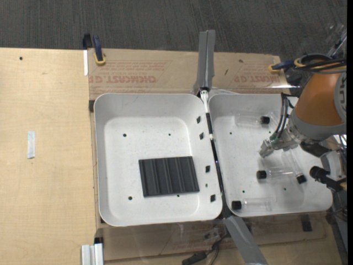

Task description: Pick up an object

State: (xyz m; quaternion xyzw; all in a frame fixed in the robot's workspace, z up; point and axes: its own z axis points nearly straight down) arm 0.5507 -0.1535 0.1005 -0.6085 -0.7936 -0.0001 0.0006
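At the bottom of the frame, grey brackets [242, 242] and a dark cable [201, 254] lie at the bench [44, 203] edge below the gap between the two bins. Just above, the left bin [107, 203] holds a black ribbed mat [168, 176], lying flat in its lower middle.

The right bin [220, 148] holds several clear tubes with black caps. One tube [251, 205] lies near the bin's lower left corner, cap to the left. Another tube [278, 173] lies across the middle with a black cap at each end, just below the end effector. A third tube [252, 120] lies in the upper part of the bin, its cap to the right.

The arm [320, 104] comes in from the right of the frame, its orange band above the right bin's right side. The end effector [271, 147] hangs over the middle of the right bin, between the upper tube and the middle one; whether its fingers are apart or together I cannot tell, and no tube is seen between them.

Between the bins runs a dark divider with small black clips [209, 137]. Farther up, a grey post [206, 59] rises from the gap. Behind the bins lies a cardboard sheet [138, 73] with red print, a blue and yellow clamp [97, 51] at its upper left and another clamp [281, 66] at its upper right. A small silver strip [31, 145] lies on the bench at far left.
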